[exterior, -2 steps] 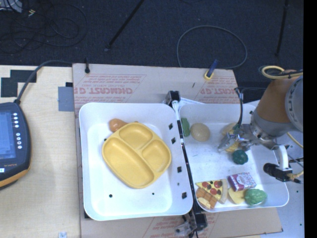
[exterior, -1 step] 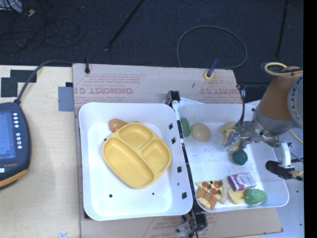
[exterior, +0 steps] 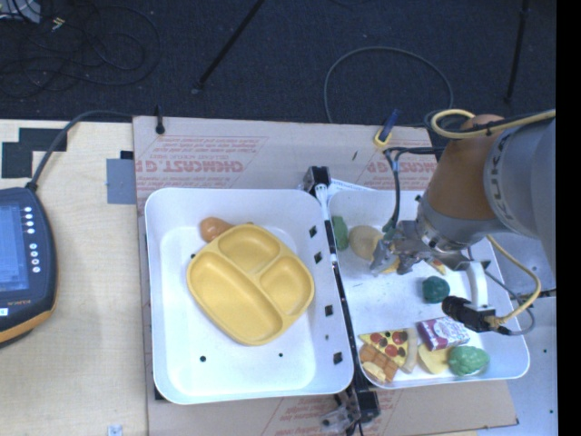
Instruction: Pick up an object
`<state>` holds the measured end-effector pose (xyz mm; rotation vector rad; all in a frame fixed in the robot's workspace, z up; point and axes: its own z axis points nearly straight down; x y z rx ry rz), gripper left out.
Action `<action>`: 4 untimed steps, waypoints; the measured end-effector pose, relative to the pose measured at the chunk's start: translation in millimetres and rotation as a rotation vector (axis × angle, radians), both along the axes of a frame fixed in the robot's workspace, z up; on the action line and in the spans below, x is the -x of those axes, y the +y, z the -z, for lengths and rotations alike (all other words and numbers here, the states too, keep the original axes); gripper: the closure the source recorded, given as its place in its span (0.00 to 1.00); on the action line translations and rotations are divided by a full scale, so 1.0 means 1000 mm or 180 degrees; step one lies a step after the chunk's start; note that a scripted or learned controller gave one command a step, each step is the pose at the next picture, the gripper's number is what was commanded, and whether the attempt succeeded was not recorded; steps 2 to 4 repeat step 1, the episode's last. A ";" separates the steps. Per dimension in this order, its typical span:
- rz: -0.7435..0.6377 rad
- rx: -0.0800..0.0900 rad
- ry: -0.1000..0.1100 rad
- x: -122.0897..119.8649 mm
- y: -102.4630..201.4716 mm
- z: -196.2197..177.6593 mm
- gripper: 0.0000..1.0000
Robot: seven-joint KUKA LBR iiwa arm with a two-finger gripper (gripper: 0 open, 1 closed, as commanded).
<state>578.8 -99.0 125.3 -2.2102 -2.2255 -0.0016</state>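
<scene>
Right bin's (exterior: 517, 363) middle floor lies open; toys (exterior: 427, 343) crowd its near edge.

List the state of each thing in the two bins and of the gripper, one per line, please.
yellow divided plate: lying tilted in the left bin, compartments up
orange item: partly hidden behind the plate
beige item: loose, beside the gripper
gripper: low in the right bin
pizza slice: lying flat

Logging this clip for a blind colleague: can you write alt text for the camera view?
A grey robot arm's gripper is low in the right bin beside a beige ball, with toy foods nearby; the left bin holds a yellow divided plate.
</scene>
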 end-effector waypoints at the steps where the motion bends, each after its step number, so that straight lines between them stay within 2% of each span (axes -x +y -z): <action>1: 0.0006 0.0006 -0.0011 0.011 0.065 -0.066 1.00; 4: 0.0006 0.0006 -0.0011 0.011 0.065 -0.066 1.00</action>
